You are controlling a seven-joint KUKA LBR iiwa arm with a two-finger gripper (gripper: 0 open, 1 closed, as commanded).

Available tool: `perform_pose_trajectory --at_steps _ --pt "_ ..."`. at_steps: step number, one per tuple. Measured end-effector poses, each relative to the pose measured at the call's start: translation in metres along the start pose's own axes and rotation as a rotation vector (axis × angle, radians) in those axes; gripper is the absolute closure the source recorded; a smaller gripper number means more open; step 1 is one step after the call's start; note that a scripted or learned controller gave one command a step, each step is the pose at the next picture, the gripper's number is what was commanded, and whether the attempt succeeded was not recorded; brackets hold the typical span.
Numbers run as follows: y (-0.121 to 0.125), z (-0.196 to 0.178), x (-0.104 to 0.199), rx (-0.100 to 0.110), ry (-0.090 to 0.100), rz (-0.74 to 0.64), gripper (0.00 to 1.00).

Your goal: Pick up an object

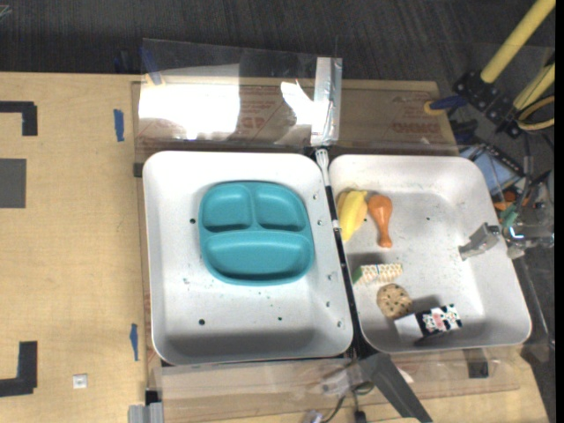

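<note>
The right bin holds several small objects along its left and front. A yellow banana lies by the dividing wall, with an orange drumstick beside it. A pale wafer and a round brown cookie lie further forward. A black-and-white block sits near the front wall. My gripper hangs over the right side of this bin, well apart from all of these objects, with nothing seen in it.
The left bin carries a teal divided plate. A clear plastic sheet stands behind the bins. Cables and a yellow bar crowd the far right.
</note>
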State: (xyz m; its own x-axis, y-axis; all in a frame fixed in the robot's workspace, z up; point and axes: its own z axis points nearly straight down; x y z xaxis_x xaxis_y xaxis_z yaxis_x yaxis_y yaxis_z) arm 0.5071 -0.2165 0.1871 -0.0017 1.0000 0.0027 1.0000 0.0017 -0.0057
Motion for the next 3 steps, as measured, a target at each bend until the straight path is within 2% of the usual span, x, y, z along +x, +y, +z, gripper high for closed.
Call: perform_pose_trajectory --at_steps 1,2,3 --pt "0.041 0.089 0.075 0.005 0.002 0.170 0.00" --pt "0.093 0.100 0.125 -0.014 -0.003 0.219 0.00" --pt "0.141 0.003 0.161 -0.006 -0.004 -0.014 0.00"
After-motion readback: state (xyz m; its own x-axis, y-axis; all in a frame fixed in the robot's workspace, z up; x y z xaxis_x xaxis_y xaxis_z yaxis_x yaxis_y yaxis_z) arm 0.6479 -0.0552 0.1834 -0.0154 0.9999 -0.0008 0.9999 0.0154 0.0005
